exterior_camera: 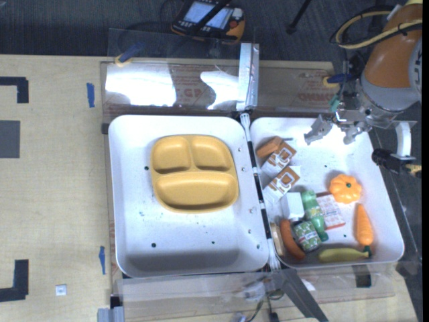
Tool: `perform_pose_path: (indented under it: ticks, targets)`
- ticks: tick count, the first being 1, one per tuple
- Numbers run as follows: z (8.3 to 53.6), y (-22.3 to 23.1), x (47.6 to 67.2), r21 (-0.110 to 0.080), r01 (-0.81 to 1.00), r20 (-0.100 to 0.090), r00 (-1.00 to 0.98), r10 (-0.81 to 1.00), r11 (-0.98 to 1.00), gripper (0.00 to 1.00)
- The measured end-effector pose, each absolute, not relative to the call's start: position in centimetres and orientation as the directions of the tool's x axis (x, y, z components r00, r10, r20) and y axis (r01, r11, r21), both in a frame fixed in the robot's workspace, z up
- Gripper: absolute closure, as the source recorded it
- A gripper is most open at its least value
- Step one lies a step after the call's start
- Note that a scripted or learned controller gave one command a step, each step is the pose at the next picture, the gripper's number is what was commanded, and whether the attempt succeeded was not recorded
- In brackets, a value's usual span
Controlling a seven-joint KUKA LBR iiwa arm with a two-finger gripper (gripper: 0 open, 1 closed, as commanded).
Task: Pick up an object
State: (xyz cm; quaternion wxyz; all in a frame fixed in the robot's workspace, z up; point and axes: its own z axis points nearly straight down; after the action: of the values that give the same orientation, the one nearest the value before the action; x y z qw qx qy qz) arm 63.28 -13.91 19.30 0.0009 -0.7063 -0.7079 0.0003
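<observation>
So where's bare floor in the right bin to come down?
Bare floor lies along the far wall, between the gripper and the pumpkin. Crowded along the left wall, by the snack packs, and at the near end: bottle, carrot, banana.

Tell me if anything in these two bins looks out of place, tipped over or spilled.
Nothing looks spilled or damaged. The yellow divided plate lies flat in the left bin. In the right bin, the green bottle, carrot, banana and pumpkin lie loosely jumbled toward the near side, the bottle on its side.
</observation>
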Motion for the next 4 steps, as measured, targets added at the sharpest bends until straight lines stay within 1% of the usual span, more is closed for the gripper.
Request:
perform_pose_path:
  ticks: [1,2,3,4]
  targets:
    - [14.5,-17.3,66.7,0.003,0.995,-0.002,0.105,0.995,-0.105,0.0]
    - [13.3,-19.8,59.2,-0.001,0.995,0.0,0.104,0.995,-0.104,0.0]
    - [9.4,-19.9,55.9,0.003,0.99,0.009,0.139,0.99,-0.139,0.0]
    - [12.8,-15.5,58.2,0.002,0.946,0.0,0.323,0.946,-0.323,0.0]
